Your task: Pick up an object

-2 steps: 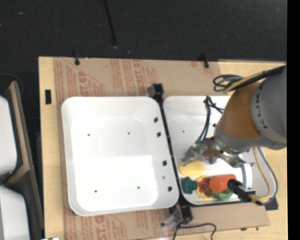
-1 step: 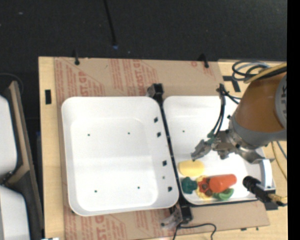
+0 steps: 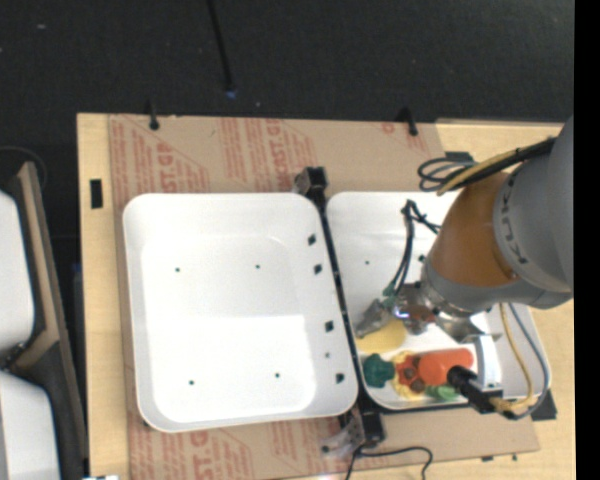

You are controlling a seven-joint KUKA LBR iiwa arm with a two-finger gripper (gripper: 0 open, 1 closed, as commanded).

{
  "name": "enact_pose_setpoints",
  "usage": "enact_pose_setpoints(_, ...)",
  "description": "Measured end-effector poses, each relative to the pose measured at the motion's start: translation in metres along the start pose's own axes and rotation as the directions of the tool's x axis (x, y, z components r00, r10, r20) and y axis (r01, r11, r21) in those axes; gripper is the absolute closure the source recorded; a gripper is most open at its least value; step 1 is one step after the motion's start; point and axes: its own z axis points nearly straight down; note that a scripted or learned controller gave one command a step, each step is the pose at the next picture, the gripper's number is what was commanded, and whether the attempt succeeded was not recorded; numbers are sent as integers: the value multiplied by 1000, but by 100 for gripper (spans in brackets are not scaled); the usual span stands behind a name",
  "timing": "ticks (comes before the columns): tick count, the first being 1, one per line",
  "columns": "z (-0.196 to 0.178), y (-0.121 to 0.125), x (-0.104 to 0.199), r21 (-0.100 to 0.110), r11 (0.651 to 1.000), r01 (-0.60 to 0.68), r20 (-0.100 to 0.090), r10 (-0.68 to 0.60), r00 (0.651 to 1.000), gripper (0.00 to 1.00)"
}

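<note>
Well, we look down on 2 white bins that sit side by side on a brown board (image 3: pixel 210 153) with red print on it. The left bin (image 3: pixel 220 238) shows its white floor and a few small dark dots.

The grey arm (image 3: pixel 535 218) comes in from the right and hangs over the right bin (image 3: pixel 365 228). Its orange band (image 3: pixel 465 243) is above the middle of that bin. The gripper (image 3: pixel 388 313) is at the low end of the arm. It is over the lower half of the right bin, close to the wall where the 2 bins meet. We cannot tell how wide the gripper is open, and we cannot tell if it has hold of anything.

The things to pick up lie close together at the bottom end of the right bin. A yellow thing (image 3: pixel 383 341) lies just below the gripper in our view, very near it. We cannot tell if they touch. A blue-green thing (image 3: pixel 378 371) sits right next to the yellow thing, by the bin's left wall. An orange thing (image 3: pixel 438 366) lies to the right of the blue-green thing, partly under the arm. A small green thing (image 3: pixel 443 394) lies by the bottom rim, just below the orange thing.
</note>
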Motion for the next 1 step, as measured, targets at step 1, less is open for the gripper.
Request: enact_pose_setpoints(1,-109,-25,14,-17,1000,2,1,-2,1000,0)
